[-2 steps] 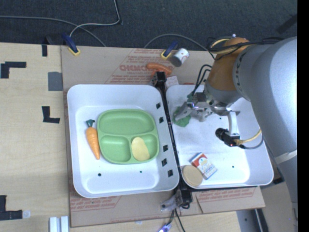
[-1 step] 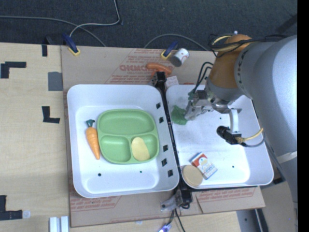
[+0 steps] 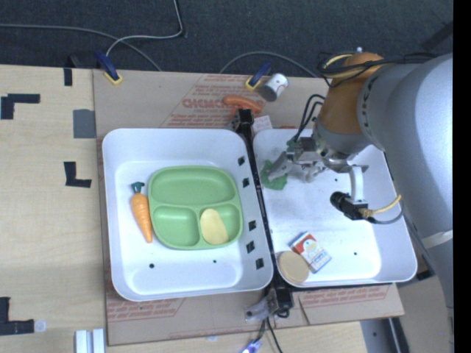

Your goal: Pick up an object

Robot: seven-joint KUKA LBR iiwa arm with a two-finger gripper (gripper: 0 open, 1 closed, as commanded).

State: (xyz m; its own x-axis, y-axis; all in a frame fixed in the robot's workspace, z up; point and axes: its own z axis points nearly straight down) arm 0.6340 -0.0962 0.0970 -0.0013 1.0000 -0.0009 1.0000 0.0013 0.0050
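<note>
Reaching into the right bin (image 3: 383,267), your hand (image 3: 288,165) sits at frame centre-right over a green object (image 3: 275,176) by the divider. Can't tell finger state from here. Confirm contact before lifting; the divider crowds that left side.

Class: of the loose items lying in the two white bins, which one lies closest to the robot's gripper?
The green item in the right bin, lying right at the gripper. The carrot, the small box and the round tan disc lie farther off.
</note>
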